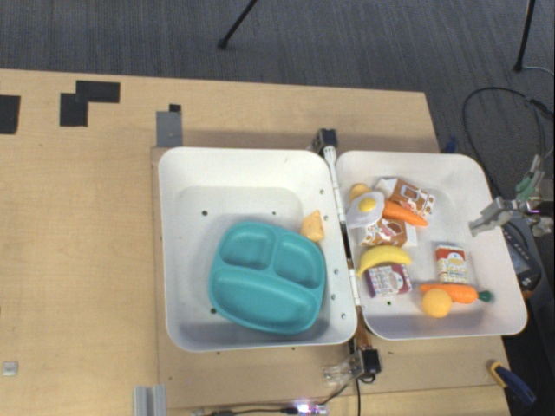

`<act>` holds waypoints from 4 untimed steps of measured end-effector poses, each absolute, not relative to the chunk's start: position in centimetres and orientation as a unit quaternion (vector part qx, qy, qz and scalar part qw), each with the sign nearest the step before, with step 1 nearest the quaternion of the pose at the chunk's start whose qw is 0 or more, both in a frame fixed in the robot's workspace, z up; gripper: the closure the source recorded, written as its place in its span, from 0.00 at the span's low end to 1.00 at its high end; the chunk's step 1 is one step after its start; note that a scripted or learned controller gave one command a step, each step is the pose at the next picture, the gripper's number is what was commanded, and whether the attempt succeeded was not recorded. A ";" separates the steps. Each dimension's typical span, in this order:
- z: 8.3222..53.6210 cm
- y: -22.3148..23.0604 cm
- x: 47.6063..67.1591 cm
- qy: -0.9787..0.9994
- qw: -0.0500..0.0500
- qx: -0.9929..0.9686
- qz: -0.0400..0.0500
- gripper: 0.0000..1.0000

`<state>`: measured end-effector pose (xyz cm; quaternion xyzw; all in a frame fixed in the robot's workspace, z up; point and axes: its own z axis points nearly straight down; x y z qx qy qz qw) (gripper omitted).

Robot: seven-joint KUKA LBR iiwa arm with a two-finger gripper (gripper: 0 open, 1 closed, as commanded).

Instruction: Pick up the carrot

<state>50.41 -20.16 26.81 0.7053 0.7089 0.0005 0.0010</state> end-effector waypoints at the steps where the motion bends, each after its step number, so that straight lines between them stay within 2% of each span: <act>1: 18.5 -17.8 48.7 0.792 0.001 0.610 0.001 0.00; 2: 8.9 -16.8 49.1 0.894 0.009 0.447 0.000 0.00; 3: 8.8 -18.0 49.0 0.941 0.008 0.340 -0.001 0.00; 4: 8.9 -16.5 49.1 0.969 0.009 0.248 -0.002 0.00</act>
